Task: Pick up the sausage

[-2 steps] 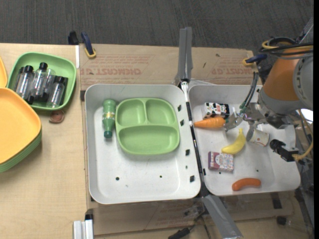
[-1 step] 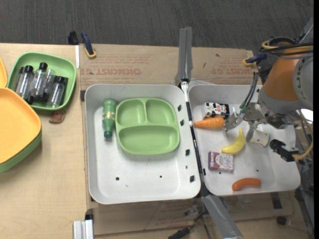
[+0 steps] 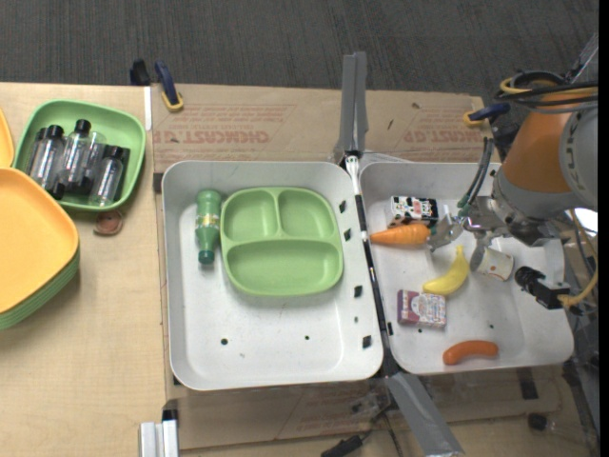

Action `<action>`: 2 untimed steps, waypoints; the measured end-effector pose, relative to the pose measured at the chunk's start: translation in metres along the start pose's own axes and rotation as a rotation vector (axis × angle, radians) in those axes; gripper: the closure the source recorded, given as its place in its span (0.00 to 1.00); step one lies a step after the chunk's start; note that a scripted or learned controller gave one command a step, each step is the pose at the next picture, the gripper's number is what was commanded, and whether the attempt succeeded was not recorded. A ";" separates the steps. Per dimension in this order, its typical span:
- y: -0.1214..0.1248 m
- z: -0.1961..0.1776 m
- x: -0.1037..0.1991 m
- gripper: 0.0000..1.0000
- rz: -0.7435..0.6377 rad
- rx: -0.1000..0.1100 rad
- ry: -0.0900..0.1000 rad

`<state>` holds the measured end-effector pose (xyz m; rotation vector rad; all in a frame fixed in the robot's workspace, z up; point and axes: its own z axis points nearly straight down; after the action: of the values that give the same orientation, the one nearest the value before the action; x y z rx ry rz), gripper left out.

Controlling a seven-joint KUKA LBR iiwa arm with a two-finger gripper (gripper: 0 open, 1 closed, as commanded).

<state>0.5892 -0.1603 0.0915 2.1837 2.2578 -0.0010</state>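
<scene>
The sausage [image 3: 470, 352] lies in the right bin [image 3: 533, 350], on the bare white floor near the bin's front wall. Taking the banana [image 3: 449, 275] as the landmark, the sausage is in front of it and a little to its right, well apart from it, and just right of the small pink packet [image 3: 422, 308]. Nothing touches the sausage, so it looks free to be approached from above.

Its long axis runs nearly parallel to the bin's front wall, with the right end tipped slightly toward the back. A grasp across its short width would probably suit best, with the fingers closing front to back.

The gripper [image 3: 463, 235] hangs just behind the banana's upper tip, between the carrot [image 3: 401, 236] and a small white item [image 3: 494, 266]. Its fingers [image 3: 443, 235] look parted, with nothing between them. It sits over the cluttered back half of the bin, not over the sausage, so I judge that the pick has not begun and that the arm must first travel toward the front wall.

In the left bin [image 3: 190, 350], a green divided tray [image 3: 281, 241] and a green bottle [image 3: 206, 224] rest side by side, away from the work.
</scene>
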 end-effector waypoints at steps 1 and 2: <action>0.000 0.000 0.000 0.00 0.000 0.000 0.000; 0.000 0.000 0.000 0.00 0.000 0.000 0.000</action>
<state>0.5892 -0.1603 0.0915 2.1838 2.2579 -0.0010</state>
